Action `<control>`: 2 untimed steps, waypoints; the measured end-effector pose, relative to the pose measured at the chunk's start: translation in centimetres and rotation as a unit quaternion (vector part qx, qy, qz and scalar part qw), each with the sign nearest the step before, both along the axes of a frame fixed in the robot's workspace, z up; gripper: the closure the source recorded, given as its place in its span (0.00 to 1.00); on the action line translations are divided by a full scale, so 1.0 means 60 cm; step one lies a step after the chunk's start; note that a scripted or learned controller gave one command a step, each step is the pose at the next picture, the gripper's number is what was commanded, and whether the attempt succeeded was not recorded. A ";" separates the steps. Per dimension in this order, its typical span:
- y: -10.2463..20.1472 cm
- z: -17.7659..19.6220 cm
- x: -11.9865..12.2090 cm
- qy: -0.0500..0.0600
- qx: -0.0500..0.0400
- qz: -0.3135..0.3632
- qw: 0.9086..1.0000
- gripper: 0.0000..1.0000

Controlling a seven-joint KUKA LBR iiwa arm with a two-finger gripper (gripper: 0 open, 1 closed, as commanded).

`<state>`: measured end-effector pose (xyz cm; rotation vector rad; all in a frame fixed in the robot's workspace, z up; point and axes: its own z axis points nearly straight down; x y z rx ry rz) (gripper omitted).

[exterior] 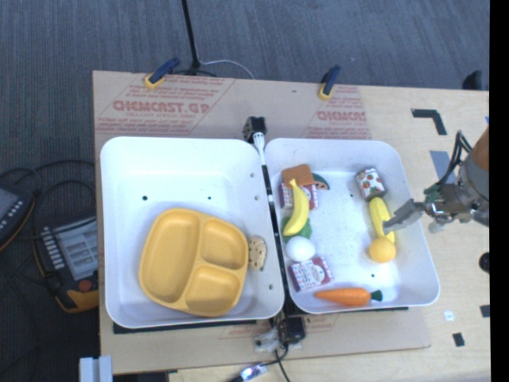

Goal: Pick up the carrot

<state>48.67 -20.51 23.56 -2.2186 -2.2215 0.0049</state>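
Observation:
The carrot [343, 296] is orange with a small green end. It lies flat along the front wall of the right bin [413, 289], pointing left. My gripper [409, 213] hangs over the right rim of that bin, above and to the right of the carrot and well apart from it. It is closest to a yellow oblong piece [378, 212] and a round yellow-orange fruit [382, 250]. Nothing of the carrot is covered.
The right bin also holds a banana [297, 207], a white egg [301, 249], a red packet [310, 274] just left of the carrot, a brown toast piece [298, 176] and a small can [370, 183]. The left bin [127, 165] holds a yellow divided plate [195, 259] and a cookie [256, 251].

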 end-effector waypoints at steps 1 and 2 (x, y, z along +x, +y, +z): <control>0.032 -0.191 0.004 0.005 0.002 -0.053 0.999 0.00; 0.095 -0.242 -0.001 -0.006 -0.005 0.111 0.994 0.00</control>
